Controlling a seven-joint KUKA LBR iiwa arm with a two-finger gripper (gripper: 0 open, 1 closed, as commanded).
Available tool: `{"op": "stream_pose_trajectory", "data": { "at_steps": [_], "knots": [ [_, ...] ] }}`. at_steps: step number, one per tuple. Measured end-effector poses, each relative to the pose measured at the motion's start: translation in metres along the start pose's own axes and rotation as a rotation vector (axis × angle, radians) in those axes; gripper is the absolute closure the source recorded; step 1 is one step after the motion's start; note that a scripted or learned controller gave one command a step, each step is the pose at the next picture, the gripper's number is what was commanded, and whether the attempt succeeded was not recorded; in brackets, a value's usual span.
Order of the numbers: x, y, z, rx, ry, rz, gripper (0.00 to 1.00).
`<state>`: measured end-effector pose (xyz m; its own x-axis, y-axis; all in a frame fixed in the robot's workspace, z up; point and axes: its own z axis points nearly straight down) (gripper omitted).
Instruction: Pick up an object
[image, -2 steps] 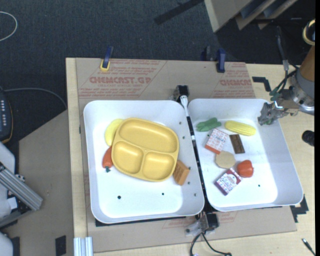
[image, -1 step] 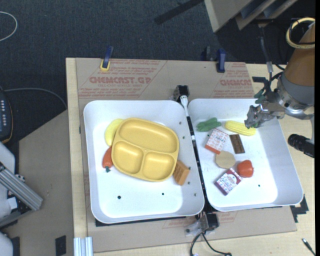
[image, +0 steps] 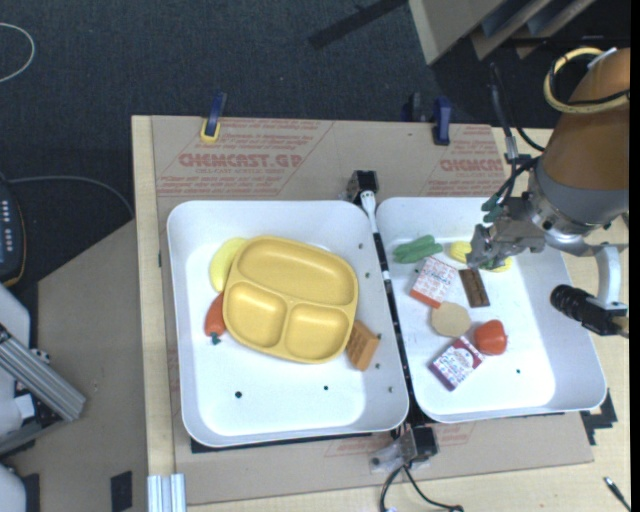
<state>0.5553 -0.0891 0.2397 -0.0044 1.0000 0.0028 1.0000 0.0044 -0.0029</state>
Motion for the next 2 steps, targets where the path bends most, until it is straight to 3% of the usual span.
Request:
{"op": "stream_pose_trajectory", "data": {
  "at_steps": [1, 2],
  "knots": [
    [0.053, -0.015, 0.018, 0.002, 0.001, -0.001, 1.00],
    [0.087, -0.043, 0.015, 0.001, 0.000, 0.001, 1.00]
  ]
}}
